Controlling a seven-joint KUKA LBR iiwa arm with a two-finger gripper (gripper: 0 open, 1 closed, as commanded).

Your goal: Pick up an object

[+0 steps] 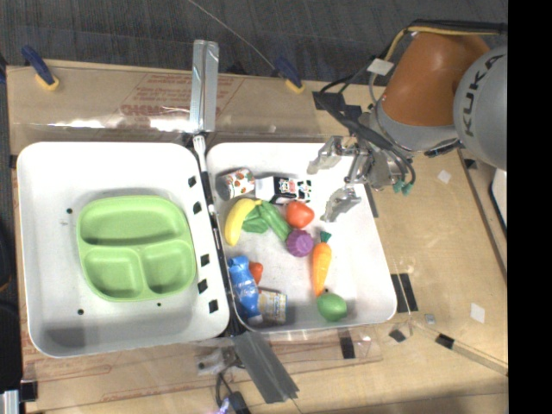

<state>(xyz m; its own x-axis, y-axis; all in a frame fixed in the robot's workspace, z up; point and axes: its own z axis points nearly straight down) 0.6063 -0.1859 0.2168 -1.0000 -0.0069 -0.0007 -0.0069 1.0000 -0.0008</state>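
Several toy foods are lying clustered in the right bin [379,257], so the released pincer [332,179] is hovering beside the tomato [299,214], seemingly choosing.

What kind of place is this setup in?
Probably a robotics lab bench: a grey KUKA arm with an orange band, two shallow white bins clamped to board, and plastic toy food such as an orange carrot.

A green divided plate [135,247] lies in the left white bin [39,231].

A wooden bench [448,266] with blue clamps [39,67] stands on dark grey carpet [103,11].
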